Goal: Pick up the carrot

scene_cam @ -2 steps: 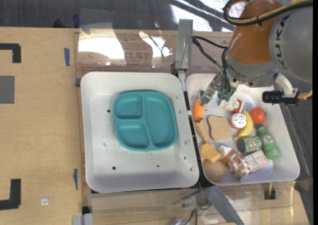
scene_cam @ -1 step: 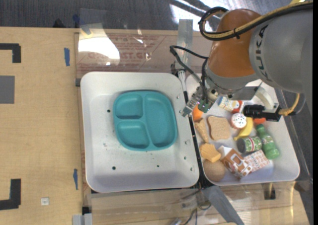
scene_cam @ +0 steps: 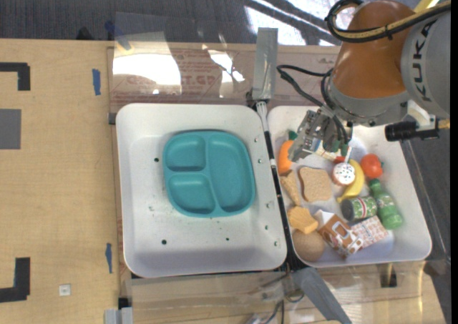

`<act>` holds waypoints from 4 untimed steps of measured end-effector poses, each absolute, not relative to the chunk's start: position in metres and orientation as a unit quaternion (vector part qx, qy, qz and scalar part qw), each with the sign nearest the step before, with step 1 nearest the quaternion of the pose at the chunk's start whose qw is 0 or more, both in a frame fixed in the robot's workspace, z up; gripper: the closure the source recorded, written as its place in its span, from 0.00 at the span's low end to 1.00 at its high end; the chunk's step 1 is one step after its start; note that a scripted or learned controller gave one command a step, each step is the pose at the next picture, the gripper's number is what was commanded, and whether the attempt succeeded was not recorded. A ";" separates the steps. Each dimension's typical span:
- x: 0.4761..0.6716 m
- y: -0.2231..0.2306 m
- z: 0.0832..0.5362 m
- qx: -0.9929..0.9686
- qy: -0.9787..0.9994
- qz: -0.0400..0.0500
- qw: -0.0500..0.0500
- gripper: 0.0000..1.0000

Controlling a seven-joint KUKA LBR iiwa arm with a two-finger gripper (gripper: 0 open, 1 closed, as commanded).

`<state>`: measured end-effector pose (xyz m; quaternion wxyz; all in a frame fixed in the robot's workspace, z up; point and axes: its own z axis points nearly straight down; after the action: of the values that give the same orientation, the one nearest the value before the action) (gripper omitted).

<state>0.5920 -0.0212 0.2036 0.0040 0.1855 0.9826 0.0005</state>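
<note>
**Claw poised over the carrot, lift not yet made**

The metal two-finger gripper (scene_cam: 309, 145) hangs low over the upper left part of the right-hand shallow white bin (scene_cam: 418, 240), reaching down from the grey arm's orange wrist band (scene_cam: 368, 54). Its tips are lost among cables and clutter, so whether they are spread or pressed together I cannot tell. Nothing can be seen pinched between them.

Just to the left of the tips, against the bin's left wall, lies the small orange carrot with a green top (scene_cam: 285, 157), partly hidden behind the claw's frame. It appears to rest on the bin floor.

Moving outward, a slice of tan toy bread (scene_cam: 315, 184) lies just below the claw, with a white round disc with red dots (scene_cam: 344, 172) and a yellow banana-like piece (scene_cam: 353, 181) to its right. Further right sit a red tomato (scene_cam: 371, 165), a dark green can (scene_cam: 358, 207) and a green vegetable (scene_cam: 386, 209); a red-and-white patterned box (scene_cam: 352, 234) lies near the front.

The left-hand white bin (scene_cam: 136, 172) holds a teal divided plate (scene_cam: 209, 172), well apart from the action.

By my judgement the step in hand is the approach or the grasp. The next move calls for centring the tips on the carrot, close to the wall, closing without catching the bread, then lifting straight up.
</note>
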 end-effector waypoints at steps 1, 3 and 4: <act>0.587 0.056 0.197 0.122 0.992 0.001 0.001 1.00; 0.562 -0.020 0.252 -0.138 0.990 0.000 0.004 0.00; 0.566 -0.026 0.182 -0.185 0.983 0.001 -0.001 0.00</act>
<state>0.5662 -0.0262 0.1822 -0.0013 -0.1855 0.9826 0.0012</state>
